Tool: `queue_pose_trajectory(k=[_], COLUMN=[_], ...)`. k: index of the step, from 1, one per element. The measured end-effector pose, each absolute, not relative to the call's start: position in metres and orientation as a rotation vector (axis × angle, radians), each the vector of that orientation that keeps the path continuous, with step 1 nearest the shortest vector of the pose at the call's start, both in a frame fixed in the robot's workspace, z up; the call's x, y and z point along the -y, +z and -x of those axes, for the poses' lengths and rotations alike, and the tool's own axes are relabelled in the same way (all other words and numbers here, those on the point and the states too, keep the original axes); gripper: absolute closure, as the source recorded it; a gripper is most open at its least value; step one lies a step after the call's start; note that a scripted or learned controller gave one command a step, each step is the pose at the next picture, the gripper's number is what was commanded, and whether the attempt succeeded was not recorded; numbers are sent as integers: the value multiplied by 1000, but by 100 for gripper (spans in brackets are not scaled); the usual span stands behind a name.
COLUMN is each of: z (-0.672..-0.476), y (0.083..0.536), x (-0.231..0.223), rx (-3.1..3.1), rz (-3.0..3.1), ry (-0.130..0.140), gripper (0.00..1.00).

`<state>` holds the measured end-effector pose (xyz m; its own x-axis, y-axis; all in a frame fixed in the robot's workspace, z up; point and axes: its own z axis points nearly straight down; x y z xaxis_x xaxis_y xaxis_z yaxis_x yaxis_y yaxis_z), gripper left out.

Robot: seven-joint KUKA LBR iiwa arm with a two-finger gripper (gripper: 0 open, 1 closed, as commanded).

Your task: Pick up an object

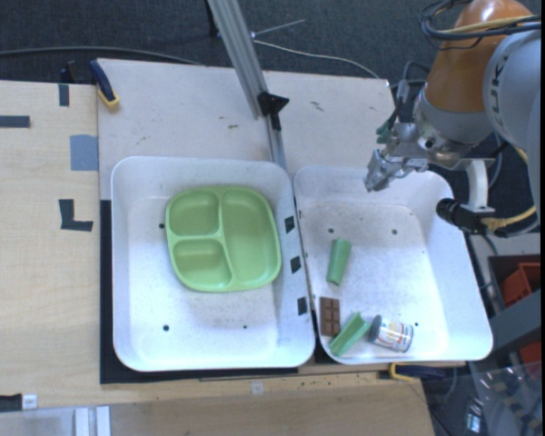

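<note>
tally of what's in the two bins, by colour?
Green: 3 (divided plate, cylinder, wedge block)
Brown: 1 (chocolate-like bar)
Silver/white: 1 (small can)
Total: 5. The plate is in the left bin; the other 4 are in the right bin.

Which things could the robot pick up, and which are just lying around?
For the job:
- grey metal pincer
- green cylinder
- flat green wedge-shaped block
- brown chocolate-bar-shaped block
- small jar with silver lid
- light green divided plastic plate

Just lying about:
- slanted grey metal rail
- blue and yellow clamp
- thin wire
</note>
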<state>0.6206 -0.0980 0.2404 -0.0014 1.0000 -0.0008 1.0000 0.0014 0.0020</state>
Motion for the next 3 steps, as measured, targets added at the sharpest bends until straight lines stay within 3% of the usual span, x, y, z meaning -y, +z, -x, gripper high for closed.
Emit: queue_pose_trajectory(k=[3], z=[-604], y=[221], x=[-55], rx=[-2230], rz=[-2217], ry=[-3], gripper=[100])
